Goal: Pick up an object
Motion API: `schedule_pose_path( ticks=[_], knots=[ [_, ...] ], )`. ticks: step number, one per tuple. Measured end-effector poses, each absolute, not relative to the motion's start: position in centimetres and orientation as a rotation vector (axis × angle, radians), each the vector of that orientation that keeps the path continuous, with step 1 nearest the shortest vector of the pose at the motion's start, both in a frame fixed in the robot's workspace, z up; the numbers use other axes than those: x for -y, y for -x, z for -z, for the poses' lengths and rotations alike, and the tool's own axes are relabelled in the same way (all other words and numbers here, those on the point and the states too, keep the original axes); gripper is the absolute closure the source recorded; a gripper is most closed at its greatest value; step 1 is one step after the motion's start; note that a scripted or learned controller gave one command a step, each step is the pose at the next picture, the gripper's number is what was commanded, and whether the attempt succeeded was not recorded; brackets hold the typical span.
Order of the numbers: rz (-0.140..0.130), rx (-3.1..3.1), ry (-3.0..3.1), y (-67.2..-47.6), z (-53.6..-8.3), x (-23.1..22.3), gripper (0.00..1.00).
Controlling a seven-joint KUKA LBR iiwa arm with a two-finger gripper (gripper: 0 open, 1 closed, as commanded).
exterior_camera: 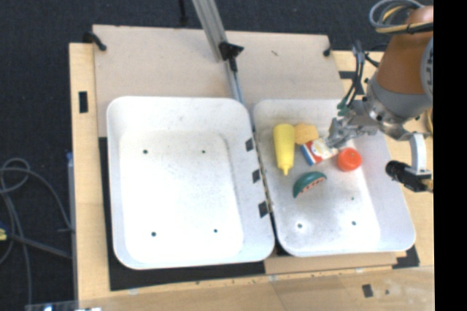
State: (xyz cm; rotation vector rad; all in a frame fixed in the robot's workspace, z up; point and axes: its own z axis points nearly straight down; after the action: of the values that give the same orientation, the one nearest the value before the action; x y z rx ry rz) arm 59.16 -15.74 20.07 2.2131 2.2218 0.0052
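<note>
Hand [337, 136]: right of frame, over right bin [379, 229], tips at red-white carton [315, 152]; grip state cannot tell. Advice: centre on carton, avoid yellow bottle [284, 147], orange ball [349, 159].

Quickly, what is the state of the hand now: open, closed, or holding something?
Hand: cannot be told; it is low over the small white box.

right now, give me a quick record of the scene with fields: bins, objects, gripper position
bins: left bin and right bin, white, side by side
objects: yellow bottle, yellow-orange piece, red and white item, orange ball, green and red slice, all in the right bin
gripper position: gripper over the right bin, right beside the red and white item
grasp: cannot tell
</note>
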Motion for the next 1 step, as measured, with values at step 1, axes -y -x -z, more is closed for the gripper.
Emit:
schedule_pose_path(
  ticks=[1],
  knots=[
    [-0.005,-2.221,-2.214,-59.29,-23.92,15.86,1.0]
  ],
)
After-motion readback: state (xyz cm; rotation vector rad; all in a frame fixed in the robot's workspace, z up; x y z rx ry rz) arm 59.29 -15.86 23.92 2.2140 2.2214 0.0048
